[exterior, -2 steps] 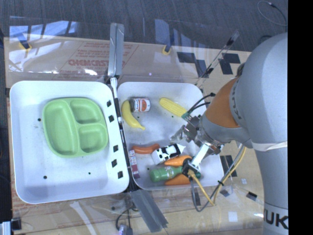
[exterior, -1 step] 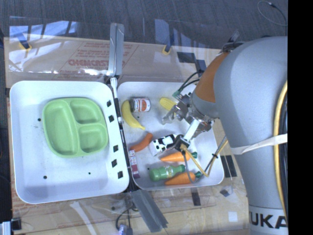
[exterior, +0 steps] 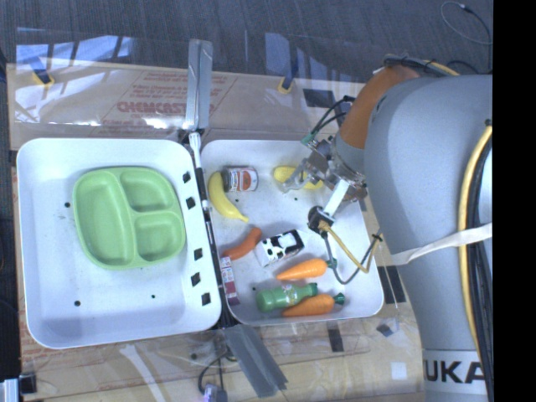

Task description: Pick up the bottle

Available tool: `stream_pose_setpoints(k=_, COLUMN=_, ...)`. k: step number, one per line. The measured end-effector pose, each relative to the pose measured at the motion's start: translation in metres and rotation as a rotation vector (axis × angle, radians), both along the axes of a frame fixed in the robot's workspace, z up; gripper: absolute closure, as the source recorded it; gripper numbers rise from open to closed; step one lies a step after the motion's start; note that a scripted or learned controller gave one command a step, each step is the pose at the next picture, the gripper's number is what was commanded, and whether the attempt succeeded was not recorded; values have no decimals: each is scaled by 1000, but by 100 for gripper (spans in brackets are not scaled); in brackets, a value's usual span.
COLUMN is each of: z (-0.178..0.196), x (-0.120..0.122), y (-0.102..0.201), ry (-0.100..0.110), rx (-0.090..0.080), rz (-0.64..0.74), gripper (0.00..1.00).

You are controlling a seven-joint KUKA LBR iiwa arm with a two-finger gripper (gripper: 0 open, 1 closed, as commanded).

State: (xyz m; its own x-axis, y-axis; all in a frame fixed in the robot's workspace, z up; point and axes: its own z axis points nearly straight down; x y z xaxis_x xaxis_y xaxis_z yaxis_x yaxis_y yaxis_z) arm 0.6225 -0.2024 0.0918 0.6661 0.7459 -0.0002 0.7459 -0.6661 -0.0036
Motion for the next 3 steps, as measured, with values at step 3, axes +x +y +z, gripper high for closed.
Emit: stream_pose_setpoints(k=3, z=147, x=31, y=11, ry=-11, rx=-3, rz=85, gripper=100)
